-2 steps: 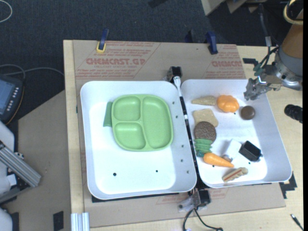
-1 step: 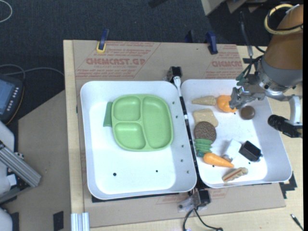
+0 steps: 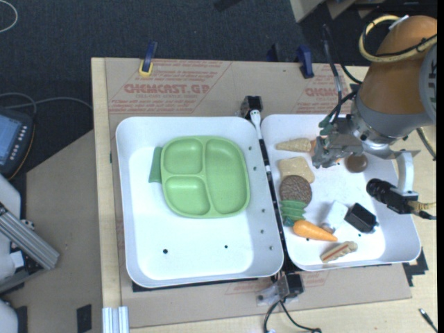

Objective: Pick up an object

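Two white bins (image 3: 132, 207), one green divided plate (image 3: 205, 175) left of the claw (image 3: 326, 157), one carrot (image 3: 313, 231) below it (toy food, apparently).

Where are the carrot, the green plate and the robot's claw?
carrot (image 3: 313, 231), camera view, middle of its orange body.
green plate (image 3: 205, 176), camera view, ridge where its compartments meet.
claw (image 3: 325, 157), camera view, between its fingertips, above the right bin.

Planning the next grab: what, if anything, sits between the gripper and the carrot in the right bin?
The gripper hovers near the bin's top. On the way to the carrot lie the tan bread slice, the brown round patty and the green leafy piece.
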Action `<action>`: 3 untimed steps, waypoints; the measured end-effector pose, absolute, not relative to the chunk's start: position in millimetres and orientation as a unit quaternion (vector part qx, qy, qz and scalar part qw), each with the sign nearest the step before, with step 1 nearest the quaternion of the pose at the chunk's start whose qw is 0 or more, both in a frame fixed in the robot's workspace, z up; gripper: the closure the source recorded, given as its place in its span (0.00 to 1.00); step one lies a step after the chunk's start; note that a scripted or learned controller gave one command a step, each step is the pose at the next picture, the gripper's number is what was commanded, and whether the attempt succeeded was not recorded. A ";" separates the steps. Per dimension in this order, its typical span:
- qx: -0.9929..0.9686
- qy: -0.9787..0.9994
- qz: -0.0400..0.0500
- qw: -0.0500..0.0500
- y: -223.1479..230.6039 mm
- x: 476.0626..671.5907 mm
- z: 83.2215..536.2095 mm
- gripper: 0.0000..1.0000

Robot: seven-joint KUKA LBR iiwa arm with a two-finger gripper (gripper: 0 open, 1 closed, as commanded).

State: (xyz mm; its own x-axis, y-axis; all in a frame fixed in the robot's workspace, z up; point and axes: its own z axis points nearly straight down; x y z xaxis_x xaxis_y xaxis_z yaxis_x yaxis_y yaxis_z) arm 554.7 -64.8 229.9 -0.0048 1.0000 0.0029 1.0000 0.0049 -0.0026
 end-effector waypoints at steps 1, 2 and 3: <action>-0.706 -0.708 0.001 0.002 -33.1 521.0 234.4 1.00; -0.706 -0.708 0.001 0.003 2.0 486.0 235.0 1.00; -0.706 -0.708 0.001 0.002 26.8 476.1 227.4 1.00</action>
